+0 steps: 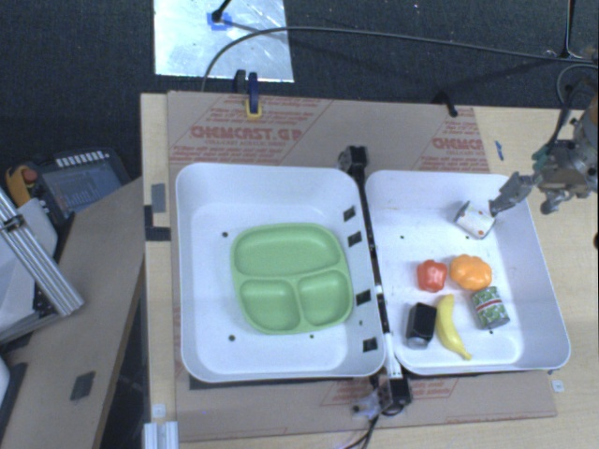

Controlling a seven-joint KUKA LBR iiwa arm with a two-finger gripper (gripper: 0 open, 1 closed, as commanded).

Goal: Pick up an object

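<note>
Where gripper (pixel 513 195) hovers, white object (pixel 474 220) beside.

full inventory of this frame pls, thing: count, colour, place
bins: 2, white, side by side on bench
tray: 1, green, three compartments, left bin
block: 1, white with an orange spot, right bin, far side
pepper: 1, red, right bin centre
orange fruit: 1, orange, right of pepper
can: 1, green label, right bin, near right
banana: 1, yellow, right bin, near edge
black item: 1, black, left of banana
tool: 1, grey, above block's right side
</note>
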